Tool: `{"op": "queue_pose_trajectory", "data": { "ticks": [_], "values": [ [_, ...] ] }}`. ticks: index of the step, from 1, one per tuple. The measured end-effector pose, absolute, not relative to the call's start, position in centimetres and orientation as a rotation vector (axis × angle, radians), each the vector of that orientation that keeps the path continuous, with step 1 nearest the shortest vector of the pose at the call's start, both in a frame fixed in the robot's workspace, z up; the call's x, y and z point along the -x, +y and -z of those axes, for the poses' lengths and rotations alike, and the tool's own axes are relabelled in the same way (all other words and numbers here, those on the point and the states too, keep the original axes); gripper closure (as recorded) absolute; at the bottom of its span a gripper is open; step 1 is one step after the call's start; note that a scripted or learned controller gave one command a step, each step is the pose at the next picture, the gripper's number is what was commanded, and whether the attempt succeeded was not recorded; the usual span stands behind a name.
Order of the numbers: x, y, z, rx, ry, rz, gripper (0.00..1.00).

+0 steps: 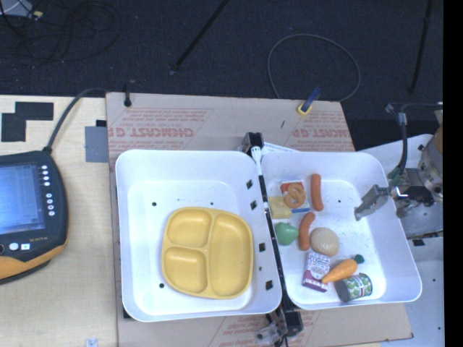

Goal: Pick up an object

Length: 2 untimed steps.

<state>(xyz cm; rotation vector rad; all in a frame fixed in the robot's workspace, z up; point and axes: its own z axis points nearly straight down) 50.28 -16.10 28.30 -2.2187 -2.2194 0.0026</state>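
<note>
Here we are looking down on two shallow white plastic bins sitting side by side on the surface. The left bin (137,194) is holding a yellow divided plastic tray (207,251) with three compartments. The right bin (391,215) is carrying a cluster of toy foods: a slim red sausage (316,191) near the back, a small square packet with an orange picture (293,194) beside it, a pale yellow block (279,208) just in front of that, a green rounded pepper-like piece (286,233), a second reddish sausage (307,230) touching a beige potato-shaped lump (324,241), a purple and white sachet (316,269), an orange carrot with a green tip (341,269) and a small green-labelled tin lying on its side (354,287). We are seeing the grey jaws (372,201) hanging over the right side of that bin, well apart from the food cluster, with nothing between them; we cannot tell how wide they are standing. A handheld control pendant with a blue screen (25,208) is resting on the surface at far left.
</note>
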Motion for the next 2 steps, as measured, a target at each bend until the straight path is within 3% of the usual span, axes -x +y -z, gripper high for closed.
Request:
{"op": "queue_pose_trajectory", "data": {
  "ticks": [1, 2],
  "values": [
    [-50.0, -12.9, -9.1, 2.207, -2.212, -0.011, 0.0],
    [-55.6, -8.6, -8.8, 2.216, -2.225, -0.002, 0.0]
  ]
}}
